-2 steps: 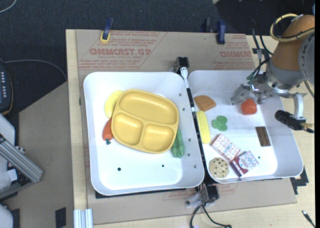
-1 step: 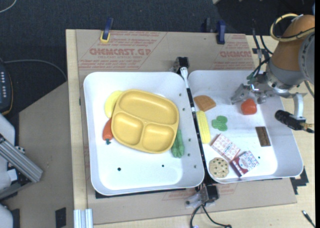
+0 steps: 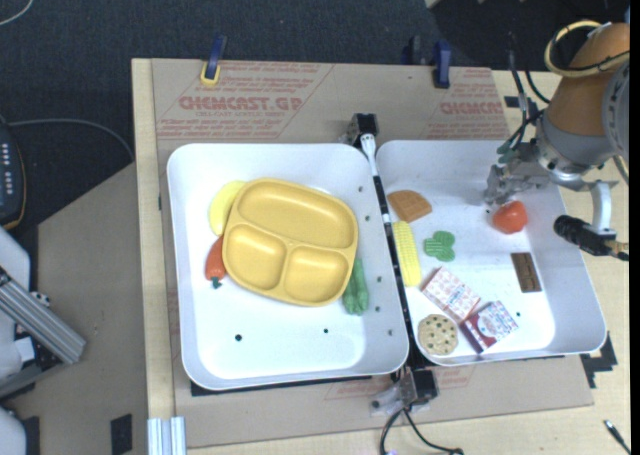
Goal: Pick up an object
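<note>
Gripper point(image 3: 503, 191): recorded low over the back of the right bin point(image 3: 470, 168), just above and beside a red tomato-like toy point(image 3: 510, 217). Whether contact was made with the toy could not be told, and the gripper's state could not be made out at this slant. Nothing was seen held in it.

Arm point(image 3: 585, 93): grey with an orange band, partly cut off at the right edge.

Right bin, shallow white plastic, contents as noted: a brown bread-shaped piece point(image 3: 409, 205); a yellow corn cob point(image 3: 406, 251), ribbed, lying along the left wall; a green broccoli-like piece point(image 3: 438, 244); a small brown rectangular block point(image 3: 526, 271); a round speckled cookie point(image 3: 437, 334); two printed red-and-white packets point(image 3: 450, 293) and point(image 3: 494, 321), the print too small to be read.

Left bin point(image 3: 200, 273): a yellow three-compartment tray point(image 3: 290, 241), smooth and rounded. Three items were partly hidden beneath its edges: a yellow piece point(image 3: 224, 205), an orange-red piece point(image 3: 215, 261) and a green piece point(image 3: 356, 289); their kinds could not be settled.

Bench point(image 3: 300, 93): brown board with red lettering, held by clamps at the back.
</note>
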Robot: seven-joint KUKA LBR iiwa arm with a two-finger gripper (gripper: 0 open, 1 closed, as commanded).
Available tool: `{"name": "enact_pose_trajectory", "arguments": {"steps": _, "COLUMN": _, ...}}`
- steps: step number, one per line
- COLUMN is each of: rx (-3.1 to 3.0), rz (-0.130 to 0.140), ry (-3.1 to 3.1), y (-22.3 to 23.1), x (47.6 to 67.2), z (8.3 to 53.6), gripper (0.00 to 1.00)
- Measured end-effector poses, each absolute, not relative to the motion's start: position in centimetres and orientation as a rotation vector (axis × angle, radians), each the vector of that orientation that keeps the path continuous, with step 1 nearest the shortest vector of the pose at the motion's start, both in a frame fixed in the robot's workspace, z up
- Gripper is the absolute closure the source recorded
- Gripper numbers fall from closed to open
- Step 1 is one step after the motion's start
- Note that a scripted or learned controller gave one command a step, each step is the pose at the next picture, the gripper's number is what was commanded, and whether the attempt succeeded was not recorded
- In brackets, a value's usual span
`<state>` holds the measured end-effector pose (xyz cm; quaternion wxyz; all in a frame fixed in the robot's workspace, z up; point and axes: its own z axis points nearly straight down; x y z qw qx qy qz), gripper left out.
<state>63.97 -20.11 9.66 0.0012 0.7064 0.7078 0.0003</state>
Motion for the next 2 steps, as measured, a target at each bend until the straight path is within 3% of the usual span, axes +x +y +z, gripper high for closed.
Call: {"name": "enact_pose_trajectory", "arguments": {"steps": 2, "rx": 2.213, "rz": 0.007, "ry": 2.216, "y": -20.7, "x": 65.0, "z": 21.4, "gripper": 1.00}}
